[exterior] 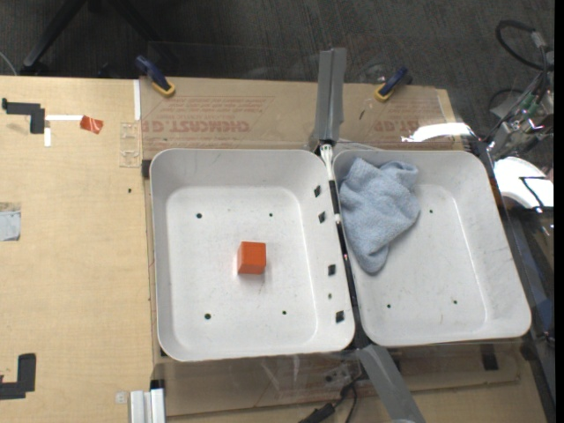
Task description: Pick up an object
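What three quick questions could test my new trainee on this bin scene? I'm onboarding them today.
1. True or false: the orange block lies in the left bin.
2. Which bin holds the grey cloth? A) left B) right
3. Fill in: the cloth lies against the right bin's ___ wall, by the divider.

Key: 1 true; 2 B; 3 left.

We see an orange block [252,258] in the plain white left bin [176,263], just beside the white right bin [476,263], where a pale blue-grey cloth [377,210] lies. Beyond the left bin, brown cardboard [229,117] carries reddish lettering.
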Robot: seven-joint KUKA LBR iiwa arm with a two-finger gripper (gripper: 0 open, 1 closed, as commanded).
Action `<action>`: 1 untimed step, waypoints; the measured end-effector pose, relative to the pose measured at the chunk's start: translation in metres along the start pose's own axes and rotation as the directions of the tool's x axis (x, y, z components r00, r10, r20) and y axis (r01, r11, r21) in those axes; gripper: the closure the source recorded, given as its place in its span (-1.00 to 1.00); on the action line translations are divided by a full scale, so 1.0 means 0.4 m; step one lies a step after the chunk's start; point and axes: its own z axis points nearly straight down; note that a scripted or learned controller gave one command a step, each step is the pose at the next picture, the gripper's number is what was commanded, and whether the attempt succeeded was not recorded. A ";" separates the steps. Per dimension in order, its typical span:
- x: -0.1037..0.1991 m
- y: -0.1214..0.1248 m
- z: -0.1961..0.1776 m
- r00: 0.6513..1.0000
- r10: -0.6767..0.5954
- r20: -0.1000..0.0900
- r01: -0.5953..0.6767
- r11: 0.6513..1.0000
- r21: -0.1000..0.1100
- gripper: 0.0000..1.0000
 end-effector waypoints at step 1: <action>0.004 0.099 0.168 0.994 -0.111 -0.002 0.111 0.994 0.002 1.00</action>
